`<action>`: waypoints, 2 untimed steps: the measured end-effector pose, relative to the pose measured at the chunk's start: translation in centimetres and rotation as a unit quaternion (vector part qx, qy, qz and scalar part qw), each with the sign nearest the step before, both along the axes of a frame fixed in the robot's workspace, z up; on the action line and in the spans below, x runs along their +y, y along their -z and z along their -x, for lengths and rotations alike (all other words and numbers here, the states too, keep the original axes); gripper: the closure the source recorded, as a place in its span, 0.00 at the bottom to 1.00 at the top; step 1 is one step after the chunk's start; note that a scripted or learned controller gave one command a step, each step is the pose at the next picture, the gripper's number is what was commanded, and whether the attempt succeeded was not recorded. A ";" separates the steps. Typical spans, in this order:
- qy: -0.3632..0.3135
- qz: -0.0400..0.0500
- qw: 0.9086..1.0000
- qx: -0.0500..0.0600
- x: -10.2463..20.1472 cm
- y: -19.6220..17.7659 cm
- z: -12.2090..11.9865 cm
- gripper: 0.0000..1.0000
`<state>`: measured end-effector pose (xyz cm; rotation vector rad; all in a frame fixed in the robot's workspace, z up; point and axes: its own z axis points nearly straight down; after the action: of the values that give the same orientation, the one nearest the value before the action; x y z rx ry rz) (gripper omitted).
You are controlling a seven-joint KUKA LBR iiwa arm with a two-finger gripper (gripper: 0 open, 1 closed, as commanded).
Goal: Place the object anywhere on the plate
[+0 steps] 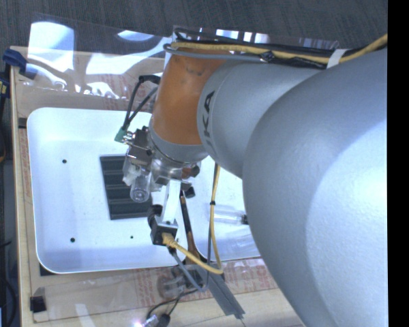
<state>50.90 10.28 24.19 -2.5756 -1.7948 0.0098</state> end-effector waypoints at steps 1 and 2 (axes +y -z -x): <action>0.106 0.000 0.994 -0.001 3.5 -4.1 -6.9 1.00; 0.194 0.000 0.981 0.000 2.6 3.8 -14.6 1.00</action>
<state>65.50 12.86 20.44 -2.8739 -1.2615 0.0096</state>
